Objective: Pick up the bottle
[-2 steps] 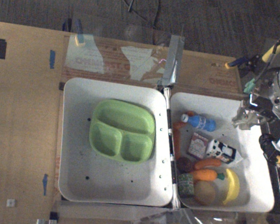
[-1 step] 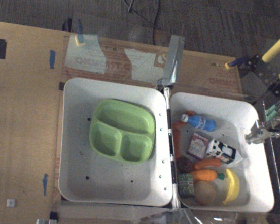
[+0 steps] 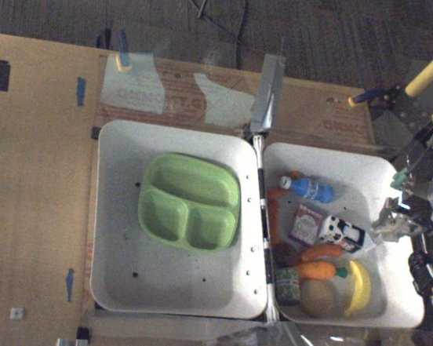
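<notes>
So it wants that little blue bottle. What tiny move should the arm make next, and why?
Probably slide left and a little toward the bin's far side. The gripper sits at the right bin's right edge, while the bottle lies on its side near the far left, apart from the other items.

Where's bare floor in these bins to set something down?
Left bin: bare floor all round the green tray, widest along the near wall. Right bin: crowded along the divider, from the bottle down to the banana; bare strip by its right wall.
</notes>
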`<control>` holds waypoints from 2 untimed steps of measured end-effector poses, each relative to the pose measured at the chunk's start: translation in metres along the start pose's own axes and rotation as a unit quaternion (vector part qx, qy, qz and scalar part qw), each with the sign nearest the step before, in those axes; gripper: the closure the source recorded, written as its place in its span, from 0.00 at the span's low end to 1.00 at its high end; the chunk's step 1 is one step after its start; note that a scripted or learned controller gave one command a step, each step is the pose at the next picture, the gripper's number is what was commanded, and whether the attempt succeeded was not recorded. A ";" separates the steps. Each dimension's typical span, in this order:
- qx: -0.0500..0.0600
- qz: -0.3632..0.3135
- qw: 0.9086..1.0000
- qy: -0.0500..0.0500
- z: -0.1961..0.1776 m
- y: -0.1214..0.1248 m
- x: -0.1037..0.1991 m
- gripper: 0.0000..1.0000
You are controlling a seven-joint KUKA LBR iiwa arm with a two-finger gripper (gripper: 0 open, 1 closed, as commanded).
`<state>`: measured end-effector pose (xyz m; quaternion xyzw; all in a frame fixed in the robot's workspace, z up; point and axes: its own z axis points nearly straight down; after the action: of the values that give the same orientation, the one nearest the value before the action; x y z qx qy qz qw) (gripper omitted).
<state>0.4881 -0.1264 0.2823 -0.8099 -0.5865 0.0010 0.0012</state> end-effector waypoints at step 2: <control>-0.005 -0.134 0.991 -0.002 -0.035 0.020 -0.084 1.00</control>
<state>0.4809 -0.2125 0.3170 -0.7243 -0.6894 -0.0004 -0.0042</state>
